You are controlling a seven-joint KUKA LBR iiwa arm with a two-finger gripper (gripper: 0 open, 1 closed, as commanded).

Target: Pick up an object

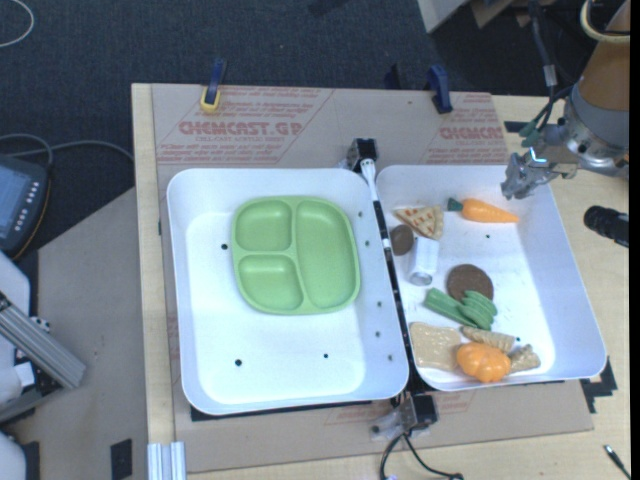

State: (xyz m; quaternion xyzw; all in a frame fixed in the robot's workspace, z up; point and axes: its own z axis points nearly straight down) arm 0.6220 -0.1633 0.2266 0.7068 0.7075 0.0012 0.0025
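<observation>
1. Orange and tapered, the toy carrot (487, 210) lies on its side in the right bin (570, 258), near the far edge, green stub toward the left
2. The gripper (521, 180) hangs just above and to the right of the carrot's thick end; nothing sits between its fingers, and whether they are spread or closed I cannot tell from this angle
3. Left of the carrot rests a flat pizza slice (420, 219), triangular with a tan crust
4. A small brown rounded piece (401, 238) and a pale cylinder (425, 259) lie beside the bin's left wall
5. A dark brown disc (469, 281) sits mid-bin, touching a ridged green vegetable piece (462, 306)
6. At the near end, a beige slab (436, 344) lies under a glossy orange fruit (481, 361)
7. The left bin (200, 348) is smooth white plastic and holds a matte green plate (296, 254) with three compartments and rounded corners
8. Both bins stand on a brown printed cardboard sheet (250, 118) held by clamps at the far edge
</observation>
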